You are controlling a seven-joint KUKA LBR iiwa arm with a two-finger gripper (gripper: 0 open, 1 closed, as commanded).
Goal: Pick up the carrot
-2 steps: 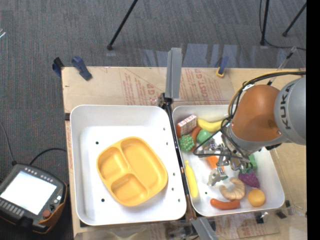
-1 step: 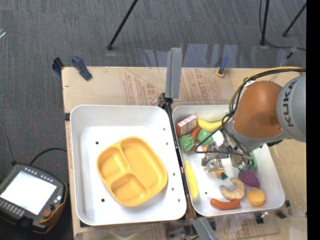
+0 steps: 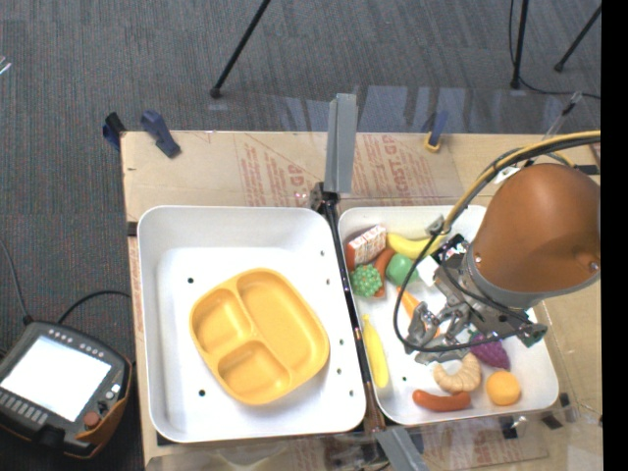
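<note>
The carrot [image 3: 408,301] lies in the right bin [image 3: 546,381], near its middle. Only a short orange stretch shows, running down from a green top [image 3: 400,268]; the rest is hidden under the gripper. My gripper [image 3: 435,328] hangs low over the bin, just right of and below that orange stretch, with the orange-banded wrist [image 3: 538,230] above it. The view does not show whether it touches the carrot.
Around the gripper lie a purple eggplant [image 3: 493,352], a tan shrimp-like piece [image 3: 459,374], a red sausage [image 3: 441,399], an orange ball [image 3: 503,389], a yellow cob [image 3: 376,351], a green knobbly piece [image 3: 367,282], a red box [image 3: 366,244] and a banana [image 3: 408,245]. The left bin [image 3: 167,263] holds a yellow divided plate [image 3: 258,335].
</note>
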